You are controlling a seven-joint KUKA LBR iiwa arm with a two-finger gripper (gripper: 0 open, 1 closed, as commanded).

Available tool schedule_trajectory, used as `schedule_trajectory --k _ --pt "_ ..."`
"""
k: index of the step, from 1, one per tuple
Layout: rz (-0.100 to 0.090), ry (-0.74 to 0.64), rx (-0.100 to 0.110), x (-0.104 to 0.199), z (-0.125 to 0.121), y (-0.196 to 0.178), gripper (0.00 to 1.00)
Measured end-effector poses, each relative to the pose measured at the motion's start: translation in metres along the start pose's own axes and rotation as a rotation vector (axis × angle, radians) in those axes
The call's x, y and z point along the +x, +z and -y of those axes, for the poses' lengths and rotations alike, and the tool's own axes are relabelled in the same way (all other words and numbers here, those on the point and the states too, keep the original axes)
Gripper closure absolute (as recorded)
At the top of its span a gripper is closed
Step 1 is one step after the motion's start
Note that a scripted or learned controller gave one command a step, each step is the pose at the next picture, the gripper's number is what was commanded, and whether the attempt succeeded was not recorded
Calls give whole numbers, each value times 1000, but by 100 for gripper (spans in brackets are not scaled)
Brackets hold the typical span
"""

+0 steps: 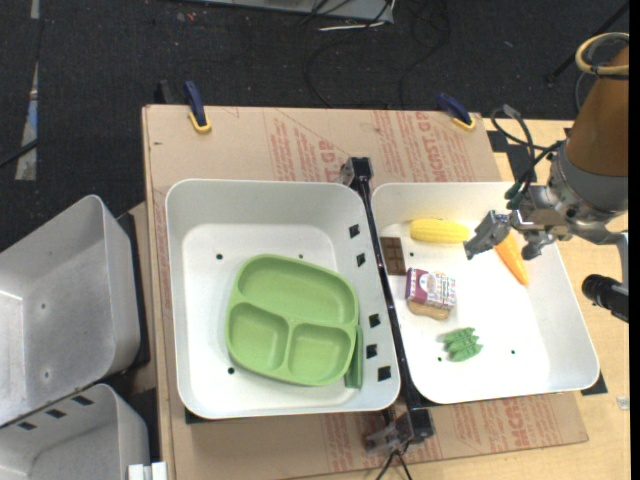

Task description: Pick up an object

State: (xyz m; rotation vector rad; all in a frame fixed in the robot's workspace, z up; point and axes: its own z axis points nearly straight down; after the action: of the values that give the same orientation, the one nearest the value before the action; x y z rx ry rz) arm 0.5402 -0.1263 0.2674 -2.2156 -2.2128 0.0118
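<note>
Left bin: green divided tray lying flat, nothing on it.

Right bin: small brown block against the left wall; corn cob near the back; printed carton at centre; leafy green piece toward the front; orange carrot at the right.

My gripper hangs over the carrot's upper end, fingers spread, nothing between them.

Carrot looks like light, rigid plastic, smooth and tapered, so likely to slip. I'd pinch across the thicker end, not the tip.
</note>
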Motion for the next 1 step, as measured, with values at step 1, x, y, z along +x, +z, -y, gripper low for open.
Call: schedule_trajectory --k 1 --pt "2 -3 -12 0 -2 -6 0"
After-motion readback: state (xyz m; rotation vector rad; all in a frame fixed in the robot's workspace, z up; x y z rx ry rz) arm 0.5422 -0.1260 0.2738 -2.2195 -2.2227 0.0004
